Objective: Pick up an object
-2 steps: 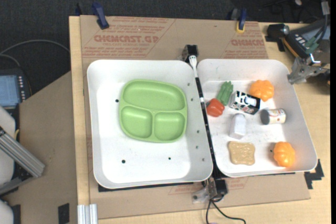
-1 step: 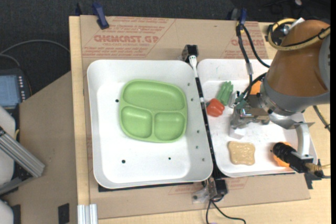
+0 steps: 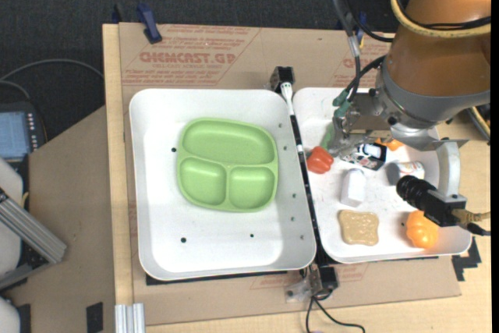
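My gripper [image 3: 341, 135] hangs low over the far left part of the right bin [image 3: 327, 101], under the grey and orange arm. A red round item [image 3: 319, 161] lies just below and left of it, close to the bin's left wall. A small black, white and orange item [image 3: 373, 155] lies just right of the gripper, partly hidden by the wrist. Nearer the front sit a white block [image 3: 355, 185], a tan toast-shaped piece [image 3: 359, 227] and an orange fruit [image 3: 421, 232]. I see nothing held.
The left bin [image 3: 156, 168] holds a green divided plate [image 3: 228, 164]. A black divider rail [image 3: 300, 160] runs between the two bins. A small white piece [image 3: 411, 169] lies at the right, near the arm.
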Motion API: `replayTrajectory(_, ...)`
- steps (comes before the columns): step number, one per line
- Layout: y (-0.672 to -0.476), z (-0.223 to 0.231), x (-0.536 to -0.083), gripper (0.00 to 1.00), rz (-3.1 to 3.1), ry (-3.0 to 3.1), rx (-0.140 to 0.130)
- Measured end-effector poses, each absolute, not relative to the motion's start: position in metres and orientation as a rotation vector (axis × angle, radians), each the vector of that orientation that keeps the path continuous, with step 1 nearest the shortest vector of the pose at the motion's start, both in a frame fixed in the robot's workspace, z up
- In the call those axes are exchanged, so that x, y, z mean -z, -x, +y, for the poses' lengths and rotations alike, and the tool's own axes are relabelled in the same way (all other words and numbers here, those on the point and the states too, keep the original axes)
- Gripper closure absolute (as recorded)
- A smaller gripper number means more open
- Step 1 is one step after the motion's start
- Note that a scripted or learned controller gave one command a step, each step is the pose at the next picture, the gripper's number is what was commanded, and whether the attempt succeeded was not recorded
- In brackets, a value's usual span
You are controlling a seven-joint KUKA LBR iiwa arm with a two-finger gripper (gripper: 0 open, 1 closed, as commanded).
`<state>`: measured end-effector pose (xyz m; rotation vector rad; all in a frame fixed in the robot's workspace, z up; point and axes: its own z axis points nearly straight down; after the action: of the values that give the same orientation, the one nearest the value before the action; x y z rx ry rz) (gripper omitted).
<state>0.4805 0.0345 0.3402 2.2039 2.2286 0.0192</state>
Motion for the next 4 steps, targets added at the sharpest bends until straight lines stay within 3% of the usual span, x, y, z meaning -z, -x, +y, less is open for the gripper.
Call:
replayTrajectory(1,-0.48,0.042,-0.361,1.0,2.222,-2.216,-0.007)
replayTrajectory(2,-0.484,0.152,-0.379,1.0,2.236,-2.207,-0.009)
replayTrajectory(4,-0.485,0.146,-0.399,1.0,2.222,-2.214,-0.01)
